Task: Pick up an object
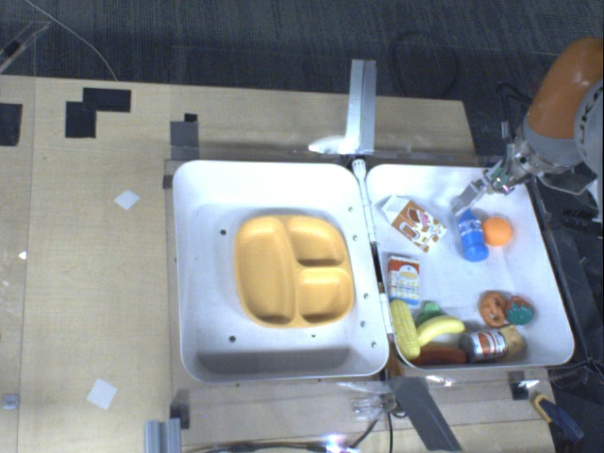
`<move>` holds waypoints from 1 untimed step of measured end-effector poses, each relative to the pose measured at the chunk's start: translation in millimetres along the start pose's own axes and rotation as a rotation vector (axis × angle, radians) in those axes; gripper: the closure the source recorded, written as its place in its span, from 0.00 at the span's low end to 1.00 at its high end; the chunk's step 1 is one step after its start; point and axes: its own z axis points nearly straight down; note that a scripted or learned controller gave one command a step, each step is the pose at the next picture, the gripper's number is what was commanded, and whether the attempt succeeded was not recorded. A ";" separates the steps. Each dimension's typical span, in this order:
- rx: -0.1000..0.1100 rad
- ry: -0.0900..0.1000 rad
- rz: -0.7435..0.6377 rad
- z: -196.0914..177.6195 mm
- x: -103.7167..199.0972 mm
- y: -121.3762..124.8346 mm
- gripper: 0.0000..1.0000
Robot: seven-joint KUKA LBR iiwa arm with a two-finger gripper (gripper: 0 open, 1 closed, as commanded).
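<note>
A pale wooden bench [85, 281] carries two white bins: the left bin [198, 347] holds a yellow divided tray [293, 270], the right bin [557, 333] a scatter of toy groceries. The gripper [469, 199] hangs over the right bin's far side, just above a blue bottle [471, 237] beside an orange ball [497, 231]; its jaw state cannot be made out.

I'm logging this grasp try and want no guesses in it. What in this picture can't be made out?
- Gripper: too small and blurred in the camera view to tell its finger state, or whether it touches the blue bottle.
- Arm: cut off by the right edge.
- Pile in the right bin front corner: the corn, banana and can overlap, hiding what lies beneath.
</note>
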 end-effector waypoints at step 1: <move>0.001 0.003 0.164 -4.5 55.5 -5.6 0.00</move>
